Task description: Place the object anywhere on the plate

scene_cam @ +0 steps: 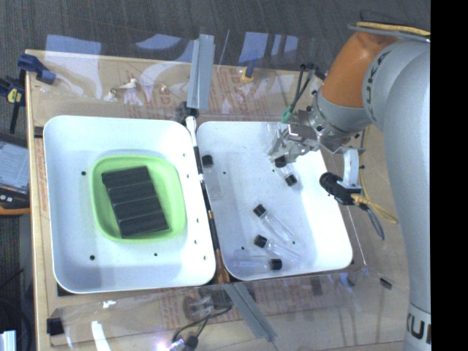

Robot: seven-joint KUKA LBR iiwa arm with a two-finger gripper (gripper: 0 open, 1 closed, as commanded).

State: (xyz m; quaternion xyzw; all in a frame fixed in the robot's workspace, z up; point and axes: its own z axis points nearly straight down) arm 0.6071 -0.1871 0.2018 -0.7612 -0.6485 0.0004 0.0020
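Note:
A green plate [99, 196] sits in the left bin [66, 254] with a black ridged block [134, 200] lying on it. My gripper [281, 154] hangs over the upper part of the right bin [329, 247]. Just below it shows a small black cap [280, 162], and a second capped piece [291, 180] lies a little farther down. I cannot see whether either one is held. Clear vials with black caps lie lower in the right bin, one near the middle [269, 221] and two near the front edge [261, 241] [275, 265].
A small black piece [207, 161] lies by the right bin's left wall. A grey metal bar [199, 72] stands behind the gap between the bins. The arm [395, 123] covers the bench's right side.

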